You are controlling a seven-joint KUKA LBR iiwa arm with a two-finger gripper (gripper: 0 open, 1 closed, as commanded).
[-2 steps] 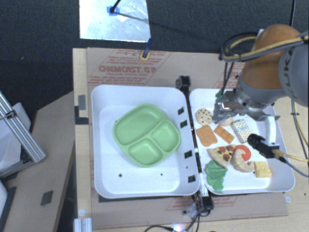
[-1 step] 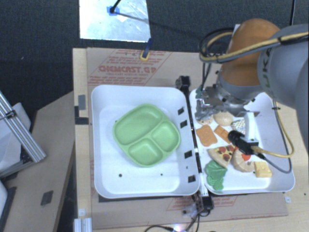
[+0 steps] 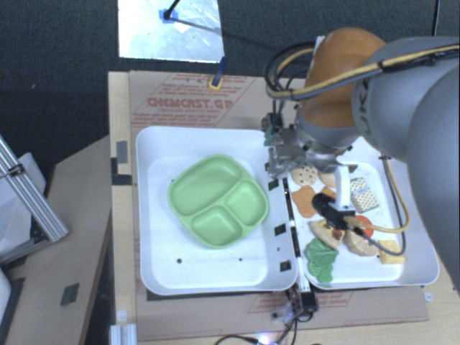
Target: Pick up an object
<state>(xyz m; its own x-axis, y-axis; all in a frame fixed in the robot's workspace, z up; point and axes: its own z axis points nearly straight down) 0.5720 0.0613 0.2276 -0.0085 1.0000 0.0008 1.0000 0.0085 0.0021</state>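
Where bins (image 3: 154, 192) meet, one green plate (image 3: 218, 200).

A robotics lab: 2 white bins (image 3: 154, 264) on a cardboard-covered bench (image 3: 187, 103), aluminium framing (image 3: 29, 192) alongside.

A cardboard-covered bench (image 3: 187, 99) bears two white bins (image 3: 154, 214), apparently touching.

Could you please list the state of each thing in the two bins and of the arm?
Green plate: upright, nothing on it, alone in the left bin.
Cookie: flat in the right bin, by the divider.
Green leaf toy: lying at the right bin's near edge.
Toy food pile: heaped, pieces touching.
Arm: reaching over the right bin.
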